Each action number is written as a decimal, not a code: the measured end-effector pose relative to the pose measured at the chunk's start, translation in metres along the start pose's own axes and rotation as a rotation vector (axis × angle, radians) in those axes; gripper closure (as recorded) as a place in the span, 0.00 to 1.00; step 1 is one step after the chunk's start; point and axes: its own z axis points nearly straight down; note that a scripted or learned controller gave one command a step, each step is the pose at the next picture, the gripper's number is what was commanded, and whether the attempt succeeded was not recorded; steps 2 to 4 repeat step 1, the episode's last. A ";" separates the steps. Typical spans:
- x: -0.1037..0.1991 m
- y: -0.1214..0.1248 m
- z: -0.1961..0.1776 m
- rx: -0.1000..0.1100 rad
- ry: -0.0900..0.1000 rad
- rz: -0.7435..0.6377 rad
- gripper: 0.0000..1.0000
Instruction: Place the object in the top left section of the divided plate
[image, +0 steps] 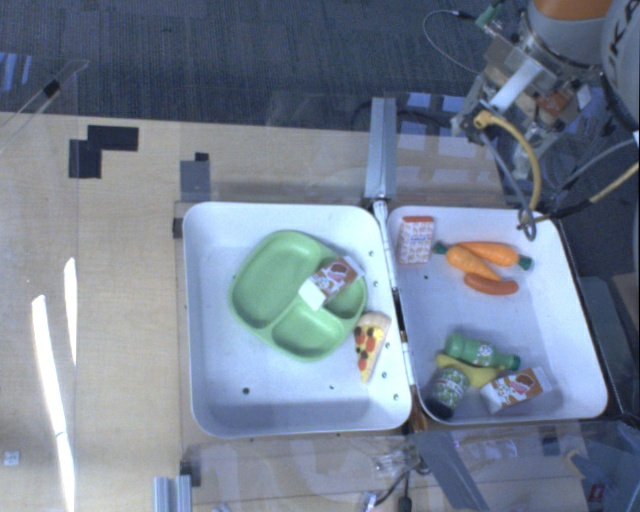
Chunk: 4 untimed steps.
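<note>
A green divided plate (268, 278) lies in the left bin (215, 390). A small brown and white carton (334, 279) rests on its side on the plate's right part, across the upper right section. My gripper (484, 106) hangs high at the upper right, above the far edge of the right bin (570, 330), well away from the plate. Nothing shows in it.
A toy pizza slice (370, 344) lies in the left bin just right of the plate. The right bin holds a juice carton (415, 240), a carrot (488, 254), a sausage (491, 285), a green bottle (479, 352), a dark can (448, 388) and another carton (514, 389).
</note>
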 end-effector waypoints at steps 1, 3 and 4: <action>-0.031 0.045 -0.029 0.001 -0.002 -0.117 0.00; -0.031 0.045 -0.029 0.001 -0.002 -0.117 0.00; -0.031 0.045 -0.029 0.001 -0.002 -0.117 0.00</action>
